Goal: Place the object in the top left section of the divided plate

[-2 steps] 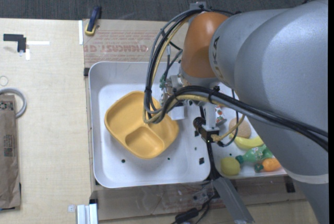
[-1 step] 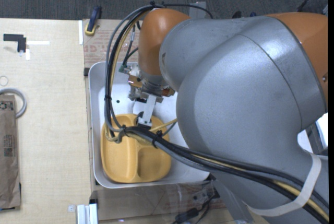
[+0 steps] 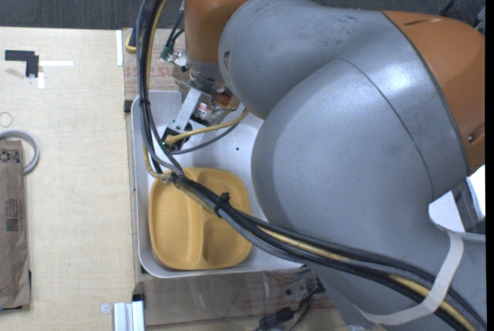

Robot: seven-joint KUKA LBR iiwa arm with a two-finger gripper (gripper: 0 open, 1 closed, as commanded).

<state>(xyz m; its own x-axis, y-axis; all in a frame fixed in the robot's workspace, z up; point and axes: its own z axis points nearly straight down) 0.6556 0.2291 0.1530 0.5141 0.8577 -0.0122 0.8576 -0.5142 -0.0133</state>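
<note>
A mustard-yellow divided plate lies in the near end of a white bin, with a ridge running between its sections. The grey arm with its orange band reaches in from the right and covers most of the bin. My gripper hangs over the far end of the bin, beyond the plate's far rim. A bundle of black and yellow cables crosses the plate's far right part and hides some of it.
The pale wooden bench top stretches to the left of the bin. On it lie a brown paper bag at the left edge, a grey ring and a small black bracket further back.
</note>
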